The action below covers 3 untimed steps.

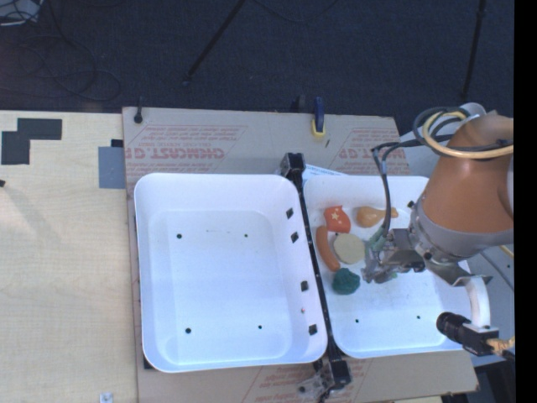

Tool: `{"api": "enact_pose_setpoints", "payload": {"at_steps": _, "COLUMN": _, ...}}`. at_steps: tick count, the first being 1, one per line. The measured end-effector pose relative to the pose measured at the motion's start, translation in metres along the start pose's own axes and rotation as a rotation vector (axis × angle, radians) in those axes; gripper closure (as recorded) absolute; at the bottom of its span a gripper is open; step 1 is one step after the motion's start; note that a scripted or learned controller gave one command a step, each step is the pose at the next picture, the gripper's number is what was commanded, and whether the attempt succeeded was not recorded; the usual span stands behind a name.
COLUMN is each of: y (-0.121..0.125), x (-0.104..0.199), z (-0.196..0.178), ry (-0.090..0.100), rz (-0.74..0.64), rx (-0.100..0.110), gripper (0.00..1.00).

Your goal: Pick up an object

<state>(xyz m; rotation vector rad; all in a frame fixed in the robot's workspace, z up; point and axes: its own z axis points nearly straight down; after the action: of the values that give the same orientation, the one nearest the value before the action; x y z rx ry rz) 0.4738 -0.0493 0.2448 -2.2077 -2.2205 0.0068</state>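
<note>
Five objects (347, 248) crowd the right bin (394, 334); hand (379, 267) indistinct.

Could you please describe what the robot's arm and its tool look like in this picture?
The arm has a bulky rounded orange section above a grey wrist band. Black and yellowish cables loop over its top. The tool is a small, dark metallic assembly, with a black cable running down to it.
</note>
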Motion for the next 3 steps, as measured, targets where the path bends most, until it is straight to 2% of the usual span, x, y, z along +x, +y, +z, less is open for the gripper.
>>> {"api": "enact_pose_setpoints", "payload": {"at_steps": 1, "y": 0.002, "x": 0.040, "z": -0.131, "ry": -0.003, "rz": -0.001, "rx": -0.021, "gripper": 1.00}}
{"api": "enact_pose_setpoints", "payload": {"at_steps": 2, "y": 0.001, "x": 0.038, "z": -0.133, "ry": -0.005, "rz": 0.002, "rx": -0.005, "gripper": 1.00}}
{"api": "enact_pose_setpoints", "payload": {"at_steps": 3, "y": 0.001, "x": 0.038, "z": -0.142, "ry": -0.006, "rz": -0.001, "rx": -0.002, "gripper": 1.00}}
